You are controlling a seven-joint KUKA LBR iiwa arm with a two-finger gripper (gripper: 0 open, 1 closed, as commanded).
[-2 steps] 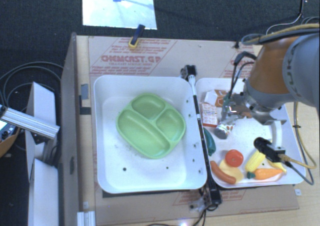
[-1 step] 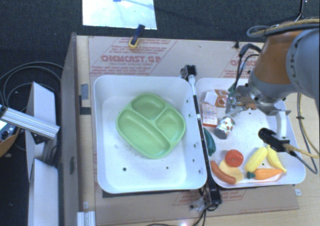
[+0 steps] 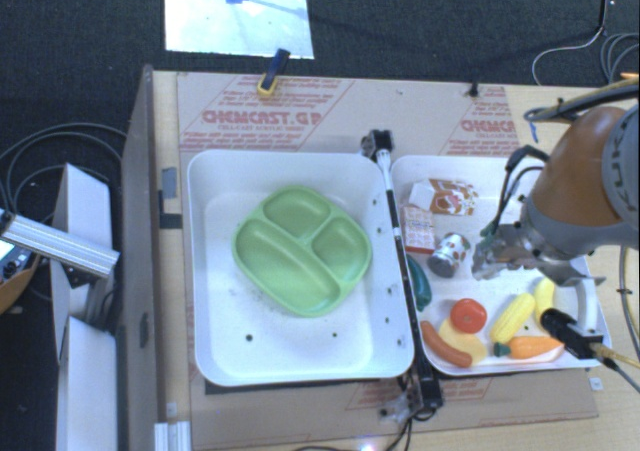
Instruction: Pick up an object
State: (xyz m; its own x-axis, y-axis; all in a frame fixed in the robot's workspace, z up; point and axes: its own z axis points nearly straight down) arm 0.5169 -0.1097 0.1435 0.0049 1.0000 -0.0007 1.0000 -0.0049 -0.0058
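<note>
Hanging over the right bin [image 3: 590,364], the gripper [image 3: 497,257] sits just right of a small silver can [image 3: 450,253], which lies on its side near the bin's middle. Can't tell if the fingers are apart or together, they're too blurry and dark from this angle, and nothing visibly sits between them.

Everything else takes its place from that can. Above it is a red-and-white carton [image 3: 445,197], and just left of it a small white-and-red packet [image 3: 418,234]. Below-left, a dark green thing [image 3: 419,284] hugs the bin's left wall. Below the can there's a tomato [image 3: 468,315], with a hot dog [image 3: 446,344] lower left of that. A corn cob [image 3: 514,317], a yellow piece [image 3: 544,297] and a carrot [image 3: 533,346] sit below-right of the can, under the wrist.

Way off to the can's left, the left bin [image 3: 215,269] has a green divided plate [image 3: 302,250] in it.
</note>
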